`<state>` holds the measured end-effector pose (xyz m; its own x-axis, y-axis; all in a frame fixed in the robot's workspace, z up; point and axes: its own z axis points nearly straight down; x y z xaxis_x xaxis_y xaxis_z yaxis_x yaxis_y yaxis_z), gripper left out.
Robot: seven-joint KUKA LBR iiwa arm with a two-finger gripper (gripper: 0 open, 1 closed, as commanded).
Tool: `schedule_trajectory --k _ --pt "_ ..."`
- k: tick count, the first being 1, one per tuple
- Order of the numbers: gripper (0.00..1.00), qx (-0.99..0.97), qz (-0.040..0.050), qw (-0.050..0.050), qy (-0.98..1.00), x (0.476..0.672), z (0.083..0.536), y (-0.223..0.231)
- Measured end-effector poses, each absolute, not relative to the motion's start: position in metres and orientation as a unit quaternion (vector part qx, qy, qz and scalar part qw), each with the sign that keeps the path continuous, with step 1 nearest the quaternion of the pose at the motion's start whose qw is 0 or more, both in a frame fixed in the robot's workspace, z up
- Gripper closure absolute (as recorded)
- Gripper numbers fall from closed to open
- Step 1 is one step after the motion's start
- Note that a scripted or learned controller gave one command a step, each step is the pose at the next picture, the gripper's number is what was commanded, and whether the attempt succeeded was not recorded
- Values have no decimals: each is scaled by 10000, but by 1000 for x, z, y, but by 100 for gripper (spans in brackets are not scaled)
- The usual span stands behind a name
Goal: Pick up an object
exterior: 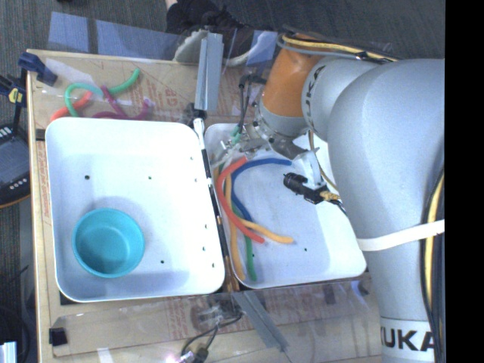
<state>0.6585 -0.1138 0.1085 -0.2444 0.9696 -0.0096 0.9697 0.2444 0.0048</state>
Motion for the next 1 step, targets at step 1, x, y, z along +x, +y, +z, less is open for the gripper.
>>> schedule_trajectory --k 1 --pt "100 6136 -5 49 7896 659 119 -113"
